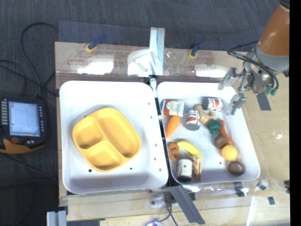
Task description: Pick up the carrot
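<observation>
Carrot [172,125] lies in the right bin [244,126], hard against its left wall, long axis running top to bottom with the tip downward. Well off to its upper right, over that bin's far corner, the gripper [238,89] hovers with fingers spread, holding nothing.

No lettering can be read anywhere at this resolution. The red-and-white carton [173,108] and the small cans [192,118] in the right bin [249,140] carry printed labels, but these show as blurs of red, white and brown with no legible word or brand. The jar [184,168] near that bin's front wall has a pale label, equally unreadable. The handheld pendant [22,125] lying left of the bench has a lit screen with faint rows of content; no character or number on it can be made out
</observation>
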Motion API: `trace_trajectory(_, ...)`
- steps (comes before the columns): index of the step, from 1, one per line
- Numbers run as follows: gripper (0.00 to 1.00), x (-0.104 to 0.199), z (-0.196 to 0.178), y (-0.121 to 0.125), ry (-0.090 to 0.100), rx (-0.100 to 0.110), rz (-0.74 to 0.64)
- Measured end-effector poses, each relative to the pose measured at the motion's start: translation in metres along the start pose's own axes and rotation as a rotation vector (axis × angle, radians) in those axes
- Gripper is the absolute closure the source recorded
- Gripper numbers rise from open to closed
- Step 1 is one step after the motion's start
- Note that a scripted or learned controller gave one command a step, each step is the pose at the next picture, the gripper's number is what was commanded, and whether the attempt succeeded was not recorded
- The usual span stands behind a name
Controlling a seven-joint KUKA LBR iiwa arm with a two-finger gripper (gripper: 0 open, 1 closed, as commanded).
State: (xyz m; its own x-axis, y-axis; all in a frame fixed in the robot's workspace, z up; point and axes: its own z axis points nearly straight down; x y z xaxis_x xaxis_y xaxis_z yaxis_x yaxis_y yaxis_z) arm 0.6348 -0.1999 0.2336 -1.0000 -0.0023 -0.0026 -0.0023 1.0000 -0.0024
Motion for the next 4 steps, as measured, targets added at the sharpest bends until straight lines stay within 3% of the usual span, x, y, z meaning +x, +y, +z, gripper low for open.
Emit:
trace_trajectory(1,0.0,0.075,0.098,-0.01,0.007,-0.004,-0.135)
trace_trajectory(2,0.0,0.126,0.141,0.011,-0.015,0.003,-0.046)
trace_trajectory(3,1.0,0.123,0.129,0.011,-0.021,0.007,-0.047)
trace_trajectory(4,1.0,0.131,-0.025,0.04,-0.012,0.001,0.089)
